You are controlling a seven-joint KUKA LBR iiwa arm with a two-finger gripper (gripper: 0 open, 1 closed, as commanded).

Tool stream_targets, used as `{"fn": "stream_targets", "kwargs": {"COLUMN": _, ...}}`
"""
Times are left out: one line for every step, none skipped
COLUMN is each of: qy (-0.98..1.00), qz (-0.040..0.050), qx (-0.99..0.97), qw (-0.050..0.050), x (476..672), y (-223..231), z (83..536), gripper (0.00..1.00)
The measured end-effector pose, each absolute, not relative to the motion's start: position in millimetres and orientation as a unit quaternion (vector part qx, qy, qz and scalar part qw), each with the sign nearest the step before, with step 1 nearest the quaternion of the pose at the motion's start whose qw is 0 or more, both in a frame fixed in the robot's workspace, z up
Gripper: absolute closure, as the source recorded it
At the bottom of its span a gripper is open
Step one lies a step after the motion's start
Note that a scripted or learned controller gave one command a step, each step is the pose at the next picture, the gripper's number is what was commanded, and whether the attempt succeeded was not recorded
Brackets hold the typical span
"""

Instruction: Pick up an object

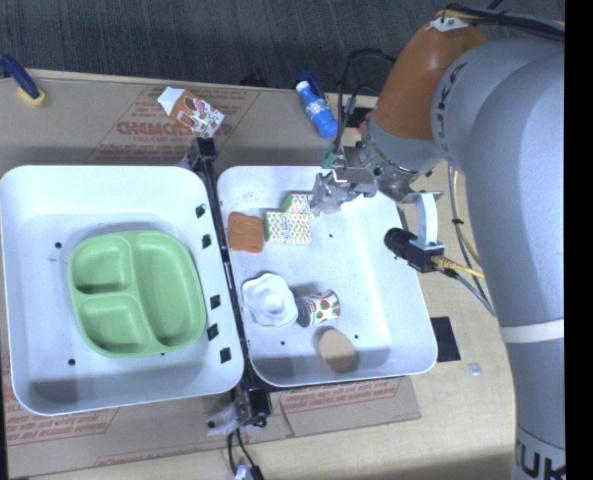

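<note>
Gripper (328, 190) hangs over the green-white box (290, 226), jaw state unclear; an off-centre descent could just nudge it aside.

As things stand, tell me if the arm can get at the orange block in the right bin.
Probably yes. The orange block lies uncovered near the right bin's left wall, a patterned box beside it. The end effector hovers close, though the wall may crowd a grasp.

You see the bench (76, 103), covered in printed brown cardboard, carrying two shallow white bins side by side: the left bin (26, 268) and the right bin (396, 308). A small patterned packet (191, 113) lies on the cardboard behind the left bin.
</note>
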State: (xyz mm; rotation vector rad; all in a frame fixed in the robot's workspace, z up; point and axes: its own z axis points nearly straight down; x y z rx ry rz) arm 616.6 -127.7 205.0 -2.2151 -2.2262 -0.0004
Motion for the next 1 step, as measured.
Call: {"fn": "stream_targets", "kwargs": {"qy": -0.710, "qz": 0.0010, "qx": -0.704, "qw": 0.002, "x": 555.1, "y": -37.6, "z": 215.4, "gripper": 1.00}}
